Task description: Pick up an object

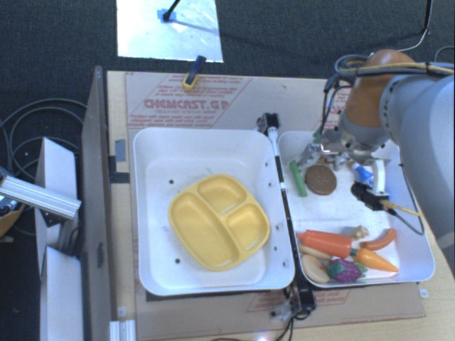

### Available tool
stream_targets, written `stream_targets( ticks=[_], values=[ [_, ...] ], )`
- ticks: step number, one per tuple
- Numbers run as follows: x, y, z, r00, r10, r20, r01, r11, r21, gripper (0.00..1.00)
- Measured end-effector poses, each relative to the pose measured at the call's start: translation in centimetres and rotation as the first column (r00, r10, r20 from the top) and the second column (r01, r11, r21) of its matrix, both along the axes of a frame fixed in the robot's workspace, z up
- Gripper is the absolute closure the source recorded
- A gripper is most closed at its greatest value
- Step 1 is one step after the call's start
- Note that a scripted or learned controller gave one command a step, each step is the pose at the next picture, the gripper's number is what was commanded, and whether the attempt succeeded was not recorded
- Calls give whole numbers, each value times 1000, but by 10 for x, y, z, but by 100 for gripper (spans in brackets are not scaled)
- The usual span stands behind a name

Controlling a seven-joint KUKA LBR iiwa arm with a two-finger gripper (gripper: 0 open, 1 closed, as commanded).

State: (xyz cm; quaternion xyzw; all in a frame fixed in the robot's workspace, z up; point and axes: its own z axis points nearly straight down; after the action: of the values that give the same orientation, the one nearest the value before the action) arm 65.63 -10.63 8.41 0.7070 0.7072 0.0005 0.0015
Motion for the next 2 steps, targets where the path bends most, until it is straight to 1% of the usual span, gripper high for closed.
stream_targets(
  ticks=[1,2],
  values=[
    [-38,-2,0,1000,0,-4,0,1000,1,0],
    [16,-29,36,1000,4,8,-4,1000,-1,0]
  ],
)
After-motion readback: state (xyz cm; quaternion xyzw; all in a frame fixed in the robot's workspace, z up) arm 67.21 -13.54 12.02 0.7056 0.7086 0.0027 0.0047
